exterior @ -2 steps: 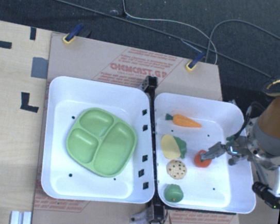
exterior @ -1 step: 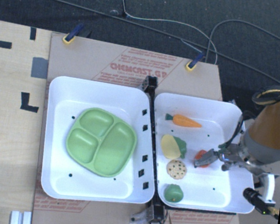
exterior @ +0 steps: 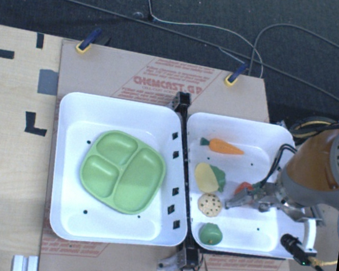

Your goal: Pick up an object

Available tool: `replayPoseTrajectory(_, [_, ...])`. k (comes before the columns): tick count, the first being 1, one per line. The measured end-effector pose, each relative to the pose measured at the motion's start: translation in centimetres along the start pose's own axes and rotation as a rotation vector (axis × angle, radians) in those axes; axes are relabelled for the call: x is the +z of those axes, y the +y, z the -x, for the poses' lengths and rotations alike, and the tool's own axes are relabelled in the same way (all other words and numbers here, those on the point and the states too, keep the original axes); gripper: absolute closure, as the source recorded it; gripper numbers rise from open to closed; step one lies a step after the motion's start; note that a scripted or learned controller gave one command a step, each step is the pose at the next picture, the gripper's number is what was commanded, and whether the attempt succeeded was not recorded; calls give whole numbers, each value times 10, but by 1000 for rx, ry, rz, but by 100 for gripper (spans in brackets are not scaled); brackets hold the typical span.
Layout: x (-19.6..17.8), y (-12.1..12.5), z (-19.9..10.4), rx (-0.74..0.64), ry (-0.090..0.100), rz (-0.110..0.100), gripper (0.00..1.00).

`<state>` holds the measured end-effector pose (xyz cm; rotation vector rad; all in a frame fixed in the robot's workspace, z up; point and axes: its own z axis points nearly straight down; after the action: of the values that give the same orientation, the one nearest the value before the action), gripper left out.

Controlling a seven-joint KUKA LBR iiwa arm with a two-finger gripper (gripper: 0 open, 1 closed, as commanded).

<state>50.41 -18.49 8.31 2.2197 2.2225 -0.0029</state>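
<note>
The right bin point(exterior: 264, 134) holds an orange carrot point(exterior: 224, 147) near its far wall. Below the carrot lie a yellow rounded piece point(exterior: 207, 178) resting on a green piece point(exterior: 219, 174), a speckled round cookie point(exterior: 210, 204), and a green round fruit point(exterior: 210, 234) by the front wall. A small red object point(exterior: 243, 188) sits mid-bin. My gripper point(exterior: 235, 201) reaches in low from the right, its tip just below and beside the red object and right of the cookie. I cannot see whether anything is in its hold.
The left bin point(exterior: 66, 148) carries a green divided plate point(exterior: 123, 171). A black divider with clips point(exterior: 181, 165) runs between the bins. My arm's orange-banded wrist point(exterior: 316, 166) hangs over the right bin's right wall. Cables cross the dark floor behind.
</note>
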Motion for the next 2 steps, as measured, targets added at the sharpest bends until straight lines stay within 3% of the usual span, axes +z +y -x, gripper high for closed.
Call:
replayPoseTrajectory(1, [-14,1,1,0,-2,4,100])
replayPoseTrajectory(2, [-77,1,0,0,0,5,100])
